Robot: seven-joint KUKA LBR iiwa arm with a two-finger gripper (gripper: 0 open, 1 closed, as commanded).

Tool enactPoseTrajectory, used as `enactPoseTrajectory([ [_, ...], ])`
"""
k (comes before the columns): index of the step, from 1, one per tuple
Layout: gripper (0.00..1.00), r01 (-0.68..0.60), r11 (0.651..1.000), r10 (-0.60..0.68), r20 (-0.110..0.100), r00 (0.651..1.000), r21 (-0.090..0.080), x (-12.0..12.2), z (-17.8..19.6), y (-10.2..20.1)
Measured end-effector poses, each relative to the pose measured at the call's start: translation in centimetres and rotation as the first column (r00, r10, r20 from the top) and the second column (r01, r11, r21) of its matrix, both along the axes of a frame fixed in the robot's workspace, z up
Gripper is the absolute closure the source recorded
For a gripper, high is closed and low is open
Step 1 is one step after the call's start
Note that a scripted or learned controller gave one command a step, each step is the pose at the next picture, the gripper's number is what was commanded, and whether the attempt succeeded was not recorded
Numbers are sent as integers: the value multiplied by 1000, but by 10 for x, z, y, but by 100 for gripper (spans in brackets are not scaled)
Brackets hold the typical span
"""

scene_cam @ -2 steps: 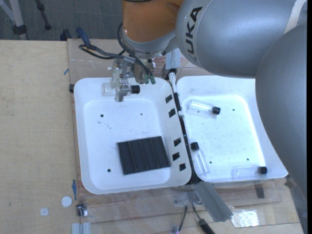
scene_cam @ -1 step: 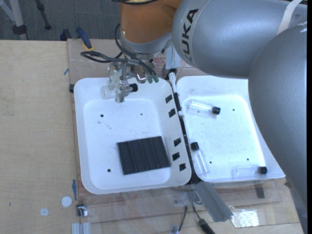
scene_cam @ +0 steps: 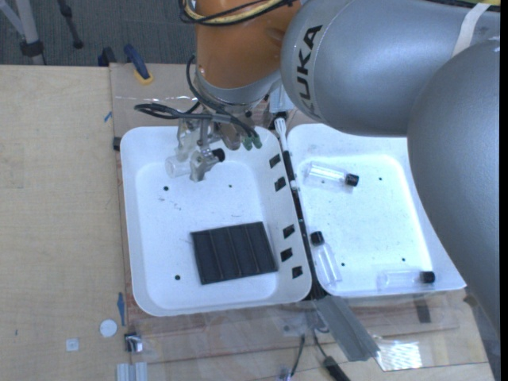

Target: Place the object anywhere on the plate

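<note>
A dark ribbed rectangular plate [scene_cam: 234, 252] lies flat in the front half of the left bin [scene_cam: 151, 284]. My gripper [scene_cam: 195, 162] hangs over the back of that bin, up and left of the plate. A small clear tube [scene_cam: 178, 165] with a black cap at its right end sits crosswise between the fingers. The fingers are shut on it. The tube is well apart from the plate, and the orange wrist band hides the gripper's upper part.
The right bin [scene_cam: 413, 189] holds three more clear tubes with black caps: one at the back [scene_cam: 329, 175], one at the front right [scene_cam: 403, 278], one along its left wall [scene_cam: 322, 259]. Black clips [scene_cam: 287, 232] line the ridge between the bins. The big grey arm covers the upper right.
</note>
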State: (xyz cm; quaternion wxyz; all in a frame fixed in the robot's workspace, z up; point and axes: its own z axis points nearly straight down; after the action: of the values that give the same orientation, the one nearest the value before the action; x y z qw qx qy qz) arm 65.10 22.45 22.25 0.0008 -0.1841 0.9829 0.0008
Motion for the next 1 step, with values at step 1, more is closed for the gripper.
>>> enactPoseTrajectory([
  [1, 100, -92, 996, 92, 1, 996, 0, -25, 5, 0],
])
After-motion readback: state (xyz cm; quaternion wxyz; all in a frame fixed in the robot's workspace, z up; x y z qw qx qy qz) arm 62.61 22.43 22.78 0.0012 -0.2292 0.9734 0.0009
